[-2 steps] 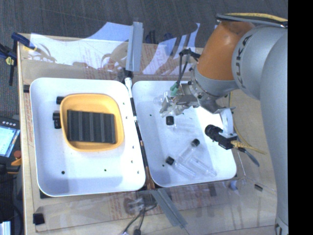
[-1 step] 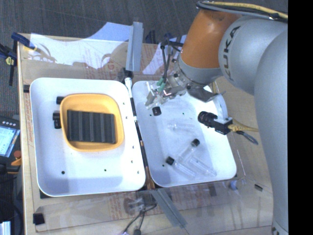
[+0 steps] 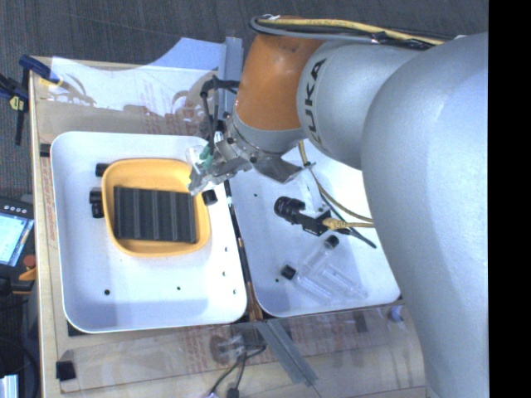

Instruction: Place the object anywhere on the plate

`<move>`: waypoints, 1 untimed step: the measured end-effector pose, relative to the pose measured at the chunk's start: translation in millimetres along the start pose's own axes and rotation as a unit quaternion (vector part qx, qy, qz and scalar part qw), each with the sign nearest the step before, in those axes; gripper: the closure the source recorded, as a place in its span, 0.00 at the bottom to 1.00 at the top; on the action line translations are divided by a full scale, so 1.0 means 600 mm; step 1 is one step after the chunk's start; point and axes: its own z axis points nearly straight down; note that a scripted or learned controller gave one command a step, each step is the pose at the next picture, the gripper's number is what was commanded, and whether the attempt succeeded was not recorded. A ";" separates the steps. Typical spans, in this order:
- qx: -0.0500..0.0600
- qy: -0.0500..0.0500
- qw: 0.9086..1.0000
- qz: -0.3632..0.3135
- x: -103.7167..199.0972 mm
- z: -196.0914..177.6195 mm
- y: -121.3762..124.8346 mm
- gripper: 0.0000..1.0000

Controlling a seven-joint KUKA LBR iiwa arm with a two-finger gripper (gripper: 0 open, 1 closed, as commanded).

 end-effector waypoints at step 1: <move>0.000 0.000 1.000 0.000 0.000 0.000 0.000 0.00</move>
